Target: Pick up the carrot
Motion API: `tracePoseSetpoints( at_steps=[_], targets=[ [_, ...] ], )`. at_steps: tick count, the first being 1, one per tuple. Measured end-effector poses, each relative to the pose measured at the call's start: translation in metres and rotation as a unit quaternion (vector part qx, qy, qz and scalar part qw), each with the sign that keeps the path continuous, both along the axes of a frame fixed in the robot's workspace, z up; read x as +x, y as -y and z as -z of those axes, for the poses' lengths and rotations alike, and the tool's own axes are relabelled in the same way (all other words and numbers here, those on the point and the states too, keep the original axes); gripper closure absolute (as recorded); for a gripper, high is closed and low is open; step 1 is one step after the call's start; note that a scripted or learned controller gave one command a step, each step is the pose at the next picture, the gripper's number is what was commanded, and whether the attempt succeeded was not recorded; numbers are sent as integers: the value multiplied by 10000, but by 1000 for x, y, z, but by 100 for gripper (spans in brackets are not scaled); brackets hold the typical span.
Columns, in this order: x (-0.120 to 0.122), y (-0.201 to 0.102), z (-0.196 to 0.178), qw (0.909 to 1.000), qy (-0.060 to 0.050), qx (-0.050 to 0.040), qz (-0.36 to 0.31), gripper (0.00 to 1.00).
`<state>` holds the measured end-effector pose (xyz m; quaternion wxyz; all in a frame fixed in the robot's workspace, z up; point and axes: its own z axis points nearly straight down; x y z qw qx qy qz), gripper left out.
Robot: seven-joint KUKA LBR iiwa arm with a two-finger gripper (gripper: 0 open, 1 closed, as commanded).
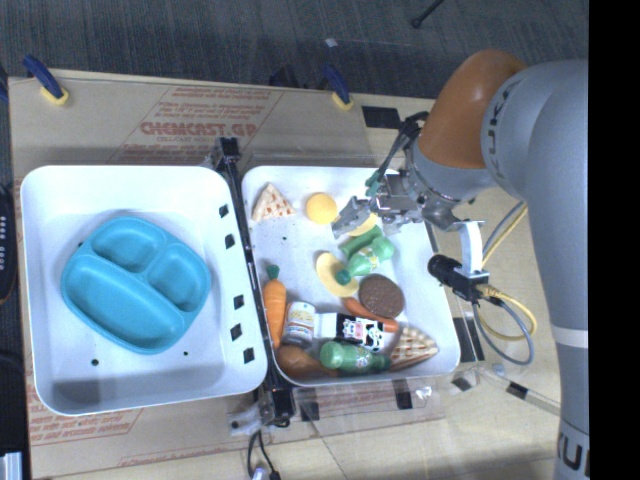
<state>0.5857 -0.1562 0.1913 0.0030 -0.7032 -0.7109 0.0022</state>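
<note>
Plainly, the orange carrot lies lengthwise; whether the tool is spread, I cannot tell.

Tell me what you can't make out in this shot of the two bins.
- End effector: open or shut unclear; wrist hides it.
- Green items: too blurred to identify.
- Carrot: lower tip hidden behind small jar.
- Jar label: too small to read.

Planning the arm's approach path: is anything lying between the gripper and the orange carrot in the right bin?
Yes. The gripper hovers near the right white bin's upper right, while the orange carrot lies by its left wall. A yellow banana-like piece and a green toy lie between them, low on the floor.
</note>
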Motion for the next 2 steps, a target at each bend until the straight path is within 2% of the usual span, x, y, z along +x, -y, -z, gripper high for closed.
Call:
tracePoseSetpoints(
  at_steps=[1, 2],
  targets=[
    [-17, -44, 101, 9980, 0, -5, 634, 0],
    [-18, -44, 91, 9982, -31, -15, 598, 100]
  ],
)
